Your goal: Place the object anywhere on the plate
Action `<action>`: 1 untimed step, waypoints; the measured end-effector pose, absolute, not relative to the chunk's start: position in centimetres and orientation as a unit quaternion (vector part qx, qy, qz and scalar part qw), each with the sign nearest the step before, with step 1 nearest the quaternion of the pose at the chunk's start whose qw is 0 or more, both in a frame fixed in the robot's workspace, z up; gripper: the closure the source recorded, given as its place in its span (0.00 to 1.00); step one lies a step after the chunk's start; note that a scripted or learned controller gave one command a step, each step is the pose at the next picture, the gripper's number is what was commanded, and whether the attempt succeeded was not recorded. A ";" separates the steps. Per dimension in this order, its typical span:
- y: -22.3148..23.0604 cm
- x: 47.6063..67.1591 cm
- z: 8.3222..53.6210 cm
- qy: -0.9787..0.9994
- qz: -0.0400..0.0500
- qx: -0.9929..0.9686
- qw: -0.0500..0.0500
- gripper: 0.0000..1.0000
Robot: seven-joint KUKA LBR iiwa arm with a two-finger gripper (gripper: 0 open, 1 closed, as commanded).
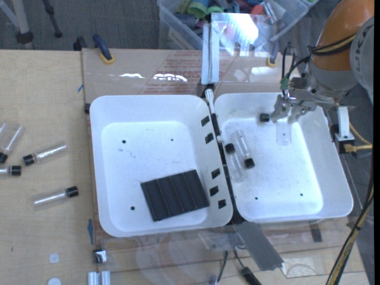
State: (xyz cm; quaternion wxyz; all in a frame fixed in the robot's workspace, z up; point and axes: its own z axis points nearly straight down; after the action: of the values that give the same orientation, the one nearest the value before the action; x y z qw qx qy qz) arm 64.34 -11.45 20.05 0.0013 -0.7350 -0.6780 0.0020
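A dark grey ribbed plate (175, 195) lies flat in the near part of the left bin (113, 114). Two clear tubes with black caps (238, 153) lie together at the left side of the right bin (309, 189), close to the divider. My gripper (285, 113) hangs over the far part of the right bin. Right beside it on its left is a small black cap (265, 117), apparently the end of a third clear tube. Whether that tube is held or merely lies on the bin floor is unclear.
Several loose capped tubes (50, 153) lie on the wooden bench left of the bins. A clear crate of colourful toys (237, 8) stands behind. An upright clear panel (208, 52) rises at the far end of the divider between the bins.
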 end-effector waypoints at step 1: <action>-6.5 63.0 31.8 -0.849 0.000 -0.529 -0.001 1.00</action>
State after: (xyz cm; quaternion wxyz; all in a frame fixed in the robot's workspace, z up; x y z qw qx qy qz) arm 62.97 -6.50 31.76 -0.0008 -0.5286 -0.8489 -0.0001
